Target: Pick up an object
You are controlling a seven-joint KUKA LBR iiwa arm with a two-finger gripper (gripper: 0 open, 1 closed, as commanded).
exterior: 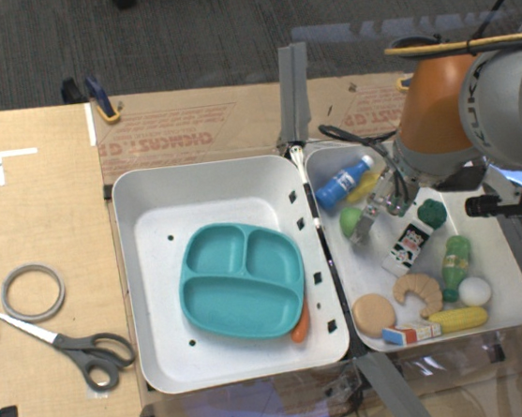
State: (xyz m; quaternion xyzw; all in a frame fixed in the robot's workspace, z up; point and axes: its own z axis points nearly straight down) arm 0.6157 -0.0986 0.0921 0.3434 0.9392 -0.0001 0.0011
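My gripper [373,214] hangs low in the right bin [507,248], near its upper left part, with the grey arm and its orange band [437,106] above it. Just beside it lie a light green round item [350,223], a blue bottle [345,183] and a yellow piece [365,192]. To its right are a dark green object [432,215] and a black-and-white carton [407,246]. I see nothing lifted off the bin floor.
The right bin also holds a green bottle [455,264], a white ball [475,292], a croissant [419,289], a tan disc [374,313] and a yellow item [459,319]. The left bin [145,264] holds a teal divided plate [243,280] and a carrot [301,325]. Scissors [80,348] and a tape roll [32,292] lie on the bench at the left.
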